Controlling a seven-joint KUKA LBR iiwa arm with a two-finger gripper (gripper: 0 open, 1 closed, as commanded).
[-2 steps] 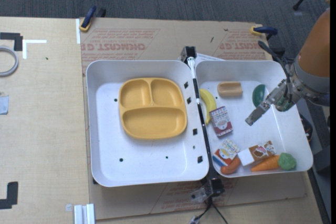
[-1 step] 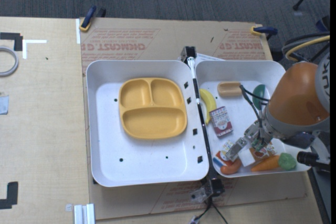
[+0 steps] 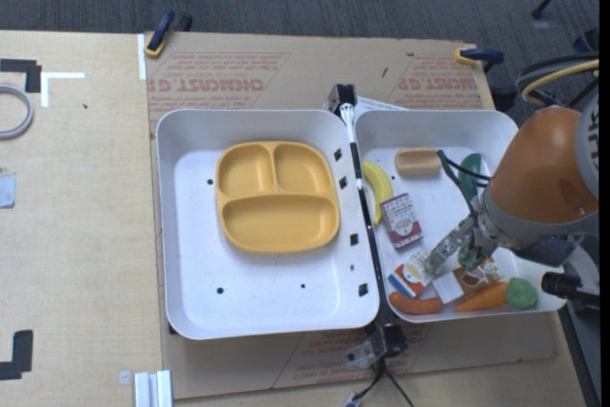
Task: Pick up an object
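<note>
Orange carrot just right of lowered fingers, right bin

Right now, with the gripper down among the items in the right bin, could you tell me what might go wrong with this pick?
1. The gripper sits low in a tight cluster: the carrot, the small carton and the orange-red piece lie close together, so it could pinch two things or nudge them aside.
2. That cluster hugs the right bin's near wall, so the fingers might catch the rim.

Cardboard sheet under bins, red print upside down, unreadable
</note>
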